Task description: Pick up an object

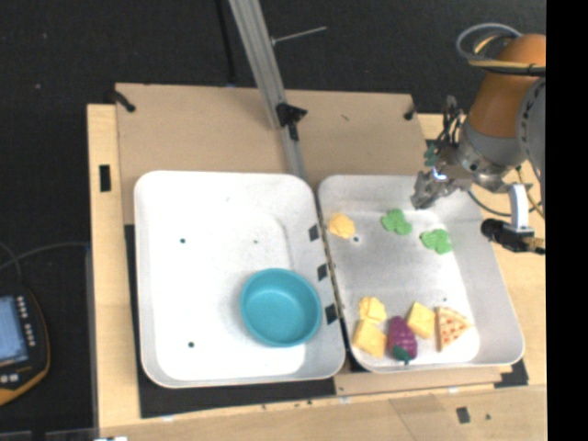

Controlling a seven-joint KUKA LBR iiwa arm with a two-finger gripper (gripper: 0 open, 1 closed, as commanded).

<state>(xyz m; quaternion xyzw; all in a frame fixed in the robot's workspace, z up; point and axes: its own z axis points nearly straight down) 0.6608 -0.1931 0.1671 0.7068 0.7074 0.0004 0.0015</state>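
My gripper [428, 191] hangs over the far edge of the right bin [478, 274], its tip just above and right of a green piece [397, 220]. A second green piece [436, 240] lies a little nearer. A small yellow piece [342, 226] rests by the bin's left wall. Along the near side lie two yellow blocks [370, 325], a purple grape-like toy [401, 337], another yellow block [421, 319] and a pizza slice toy [449, 326]. Nothing shows between the fingers.
The left bin [184, 219] holds a teal bowl [276, 306] near its front right. A grey metal post [262, 62] slants up from between the bins. A handheld pendant [18, 333] lies off the bench at left.
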